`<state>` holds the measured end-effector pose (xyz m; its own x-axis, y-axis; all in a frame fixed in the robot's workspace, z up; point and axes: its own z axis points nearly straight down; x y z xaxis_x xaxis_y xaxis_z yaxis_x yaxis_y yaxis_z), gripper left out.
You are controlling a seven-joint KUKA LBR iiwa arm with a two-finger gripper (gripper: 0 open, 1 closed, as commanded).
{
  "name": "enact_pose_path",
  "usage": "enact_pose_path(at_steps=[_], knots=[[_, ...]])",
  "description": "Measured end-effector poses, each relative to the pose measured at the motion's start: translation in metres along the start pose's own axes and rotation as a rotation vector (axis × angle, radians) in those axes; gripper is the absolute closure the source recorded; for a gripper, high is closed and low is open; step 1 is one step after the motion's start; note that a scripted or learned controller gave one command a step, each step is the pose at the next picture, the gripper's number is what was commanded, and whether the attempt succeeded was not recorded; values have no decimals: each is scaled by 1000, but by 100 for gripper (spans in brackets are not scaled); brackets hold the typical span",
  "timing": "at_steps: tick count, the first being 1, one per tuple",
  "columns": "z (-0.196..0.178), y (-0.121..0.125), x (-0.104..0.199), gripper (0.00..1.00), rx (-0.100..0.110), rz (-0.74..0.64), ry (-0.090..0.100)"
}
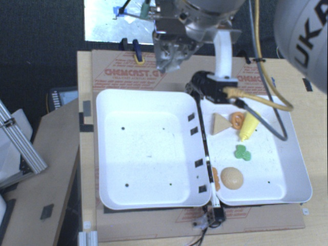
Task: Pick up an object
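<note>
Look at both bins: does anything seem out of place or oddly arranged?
One small orange piece sits wedged against the right bin's left wall beside the tan round object, rather than lying out on the floor. Nothing looks spilled or damaged.

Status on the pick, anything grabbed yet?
Nothing looks done yet. The gripper sits above the bench behind the bins, with no object seen in it. The yellow piece, green piece and tan round piece lie in the right bin. The whole pick remains.

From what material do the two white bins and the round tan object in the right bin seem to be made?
The left bin and right bin look like thin moulded plastic with a smooth, slightly glossy finish: rounded rims and soft highlights. The round tan object looks matte, perhaps foam or soft plastic shaped like a bread roll; the picture cannot settle which.
</note>
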<state>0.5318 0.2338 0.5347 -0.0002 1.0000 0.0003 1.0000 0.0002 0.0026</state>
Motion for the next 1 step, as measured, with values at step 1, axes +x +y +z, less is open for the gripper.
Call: enact_pose_path(at_steps=[1], knots=[[-12,-1,1,100,-2,-5,2]])
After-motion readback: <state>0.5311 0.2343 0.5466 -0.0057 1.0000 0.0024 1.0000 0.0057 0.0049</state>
